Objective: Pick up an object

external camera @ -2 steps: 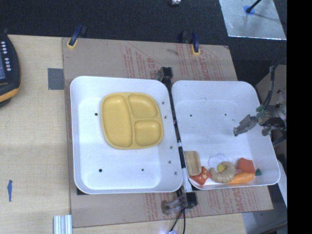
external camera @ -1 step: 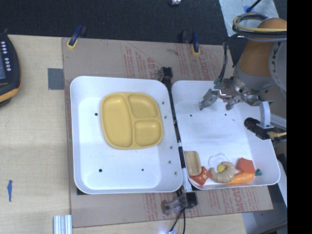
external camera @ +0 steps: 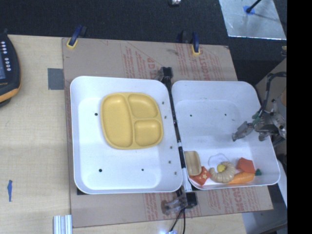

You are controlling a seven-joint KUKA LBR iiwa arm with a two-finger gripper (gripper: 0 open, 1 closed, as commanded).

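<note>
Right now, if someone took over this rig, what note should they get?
Gripper: at the right bin's right side, above its floor, nothing seen between its fingers; whether they are open or shut is unclear.
Objects: a cluster along the right bin's near edge, with a tan block, a pale curved piece with a small yellow item on it, and an orange carrot-like piece. The left bin holds a yellow divided plate.
Done: nothing lifted.
Left: pick up one object; the cluster lies nearest the gripper.
</note>
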